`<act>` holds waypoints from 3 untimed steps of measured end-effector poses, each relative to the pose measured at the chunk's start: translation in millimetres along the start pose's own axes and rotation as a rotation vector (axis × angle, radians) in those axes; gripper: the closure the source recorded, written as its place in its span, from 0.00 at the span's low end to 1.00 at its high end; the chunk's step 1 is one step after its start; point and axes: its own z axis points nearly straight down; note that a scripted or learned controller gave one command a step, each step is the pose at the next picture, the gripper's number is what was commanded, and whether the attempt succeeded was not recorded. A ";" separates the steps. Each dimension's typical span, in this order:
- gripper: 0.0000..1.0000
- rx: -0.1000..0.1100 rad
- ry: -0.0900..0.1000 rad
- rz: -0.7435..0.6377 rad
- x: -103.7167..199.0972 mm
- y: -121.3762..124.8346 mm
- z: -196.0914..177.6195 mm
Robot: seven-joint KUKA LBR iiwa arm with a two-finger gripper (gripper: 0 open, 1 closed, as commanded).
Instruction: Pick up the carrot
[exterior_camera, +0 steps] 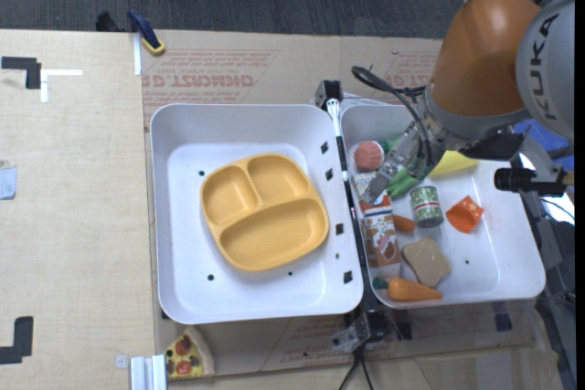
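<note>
Seemingly open and holding nothing, the hand (388,175) hovers well up-bin from the carrot (413,290) hugging the near wall.

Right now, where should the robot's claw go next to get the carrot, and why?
Probably toward the near edge of the right bin. The gripper hangs over the bin's far-left part, near the small can, while the carrot lies at the near wall beside the bread slice, untouched.
</note>
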 end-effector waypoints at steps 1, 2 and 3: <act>0.00 0.003 0.004 0.156 95.8 3.0 25.2; 0.00 0.001 0.001 0.362 14.4 25.3 25.1; 0.00 0.003 0.003 0.331 127.5 43.6 24.9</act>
